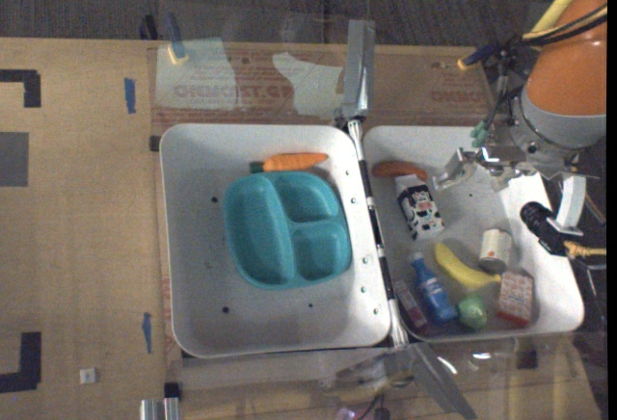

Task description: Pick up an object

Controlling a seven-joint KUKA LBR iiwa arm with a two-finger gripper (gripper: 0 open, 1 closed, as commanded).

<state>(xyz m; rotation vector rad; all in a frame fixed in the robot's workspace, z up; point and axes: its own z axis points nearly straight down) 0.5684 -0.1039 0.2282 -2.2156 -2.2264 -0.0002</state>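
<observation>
Currently the arm (569, 71) enters from the upper right of the frame, and its gripper (496, 158) hangs over the upper part of the right bin (569, 307); whether it is wide or narrow cannot be told, and nothing shows held in it. Below it in that bin lie a sausage (398, 170) at upper left, a cow-print carton (420, 208) just beneath, a banana (463, 268) at centre, a blue bottle (432, 288) at lower left, a green ball (472, 312), a red box (515, 298) and a small can (495, 248). At centre frame the left bin (193, 216) holds a teal tray (286, 227) with a carrot (294, 161) just above it. Both bins rest on the table (77, 245).
</observation>
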